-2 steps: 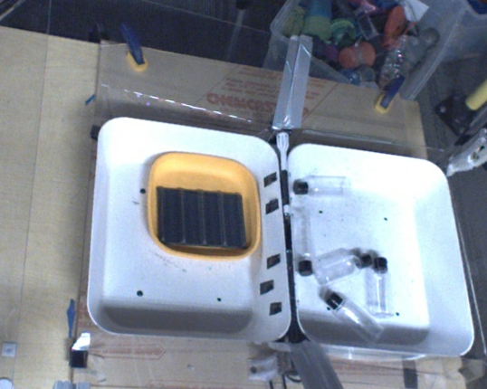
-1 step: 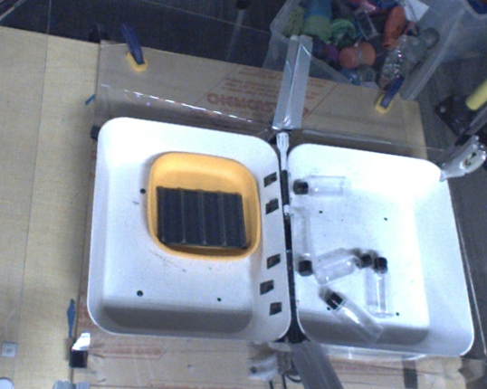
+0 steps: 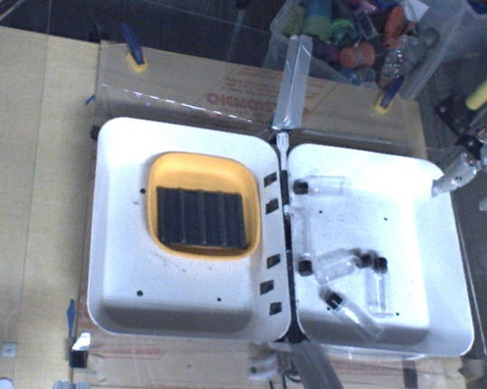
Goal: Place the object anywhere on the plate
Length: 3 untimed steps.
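Pale wooden bench (image 3: 5,197) fills the scene, bearing two shallow white bins side by side; beyond it, at twelve o'clock, sits a clear tub of coloured toys (image 3: 367,21) against a dark floor. Left bin (image 3: 109,291) holds a yellow plate (image 3: 206,171) a little toward its twelve o'clock side; on that plate lies a dark ribbed rectangular block (image 3: 201,219), flat, covering most of the plate's lower half and touching its six o'clock rim. Right bin (image 3: 443,294) holds several clear vials with black caps: one vial (image 3: 318,185) lies near the bin's eleven o'clock corner; another vial (image 3: 328,265) lies near the centre, tilted; a third vial (image 3: 377,283) lies just beside it toward three o'clock; a fourth vial (image 3: 349,311) lies at six o'clock of those, near the bin's lower wall. A grey divider strip (image 3: 293,87) runs between the bins toward twelve o'clock; blue clamps (image 3: 135,55) sit on the clear sheet behind them. Gripper (image 3: 481,185) hangs at two o'clock of the right bin, outside its corner and apart from everything in it; its pale fingers (image 3: 452,176) stand spread wide, with nothing between them.
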Each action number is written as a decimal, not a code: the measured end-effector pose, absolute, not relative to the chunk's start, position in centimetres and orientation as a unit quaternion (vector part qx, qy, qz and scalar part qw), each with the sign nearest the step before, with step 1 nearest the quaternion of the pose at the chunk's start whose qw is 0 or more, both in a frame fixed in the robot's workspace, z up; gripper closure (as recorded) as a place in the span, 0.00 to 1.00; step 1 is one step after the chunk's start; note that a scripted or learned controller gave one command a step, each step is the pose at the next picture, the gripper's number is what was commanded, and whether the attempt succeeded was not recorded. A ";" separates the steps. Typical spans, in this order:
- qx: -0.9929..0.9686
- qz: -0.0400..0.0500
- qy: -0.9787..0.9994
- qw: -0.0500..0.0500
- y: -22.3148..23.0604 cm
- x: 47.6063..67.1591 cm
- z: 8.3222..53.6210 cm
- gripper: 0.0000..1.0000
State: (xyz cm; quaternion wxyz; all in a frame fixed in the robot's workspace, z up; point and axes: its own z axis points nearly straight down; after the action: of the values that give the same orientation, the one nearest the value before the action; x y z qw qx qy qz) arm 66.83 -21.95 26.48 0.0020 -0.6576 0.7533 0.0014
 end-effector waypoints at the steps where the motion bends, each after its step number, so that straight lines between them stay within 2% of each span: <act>1: -0.646 0.002 0.764 0.003 -22.2 66.7 25.5 0.00; 3: -0.772 0.002 0.636 0.002 -21.7 66.8 24.6 0.00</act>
State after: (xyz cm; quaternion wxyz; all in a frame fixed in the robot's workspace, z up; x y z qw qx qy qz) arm 66.82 -21.73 24.64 0.0019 -0.7717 0.6360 0.0019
